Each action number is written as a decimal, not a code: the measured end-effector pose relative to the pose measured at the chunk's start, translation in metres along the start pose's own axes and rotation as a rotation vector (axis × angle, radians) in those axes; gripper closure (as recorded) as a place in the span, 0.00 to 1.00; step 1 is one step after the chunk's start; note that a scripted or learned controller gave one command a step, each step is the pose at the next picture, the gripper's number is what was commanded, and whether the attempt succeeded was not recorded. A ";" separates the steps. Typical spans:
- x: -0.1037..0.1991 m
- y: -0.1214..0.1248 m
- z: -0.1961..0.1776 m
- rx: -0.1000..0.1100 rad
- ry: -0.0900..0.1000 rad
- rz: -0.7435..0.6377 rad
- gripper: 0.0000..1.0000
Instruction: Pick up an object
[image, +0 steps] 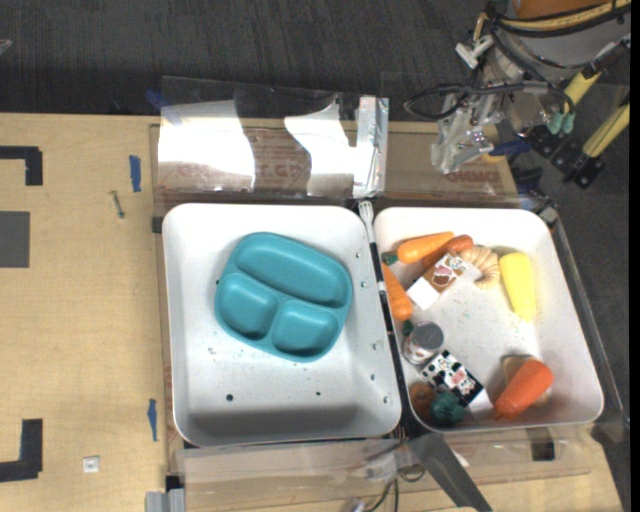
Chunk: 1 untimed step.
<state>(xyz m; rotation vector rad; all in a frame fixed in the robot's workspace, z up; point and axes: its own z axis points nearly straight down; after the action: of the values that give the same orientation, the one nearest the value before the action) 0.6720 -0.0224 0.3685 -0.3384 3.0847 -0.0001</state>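
My gripper hangs above the bench behind the right bin's far edge, open, with nothing between its fingers. Inside that bin lie an orange carrot, a yellow toy, a small white picture box, a ridged tan piece, an orange wedge, a round grey can, a black-and-white spotted box, a dark green item and a fat orange toy. All of them lie well below and in front of the gripper.
The left bin holds a teal divided plate. Clear plastic sheeting and a foil-like strip stand behind the bins. Cables and yellow fittings crowd the arm at top right. Flat bench stretches left.
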 end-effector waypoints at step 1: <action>0.002 0.003 -0.043 -0.001 0.024 0.099 1.00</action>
<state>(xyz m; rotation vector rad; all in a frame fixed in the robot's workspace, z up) 0.6679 -0.0202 0.4109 -0.1875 3.1211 -0.0001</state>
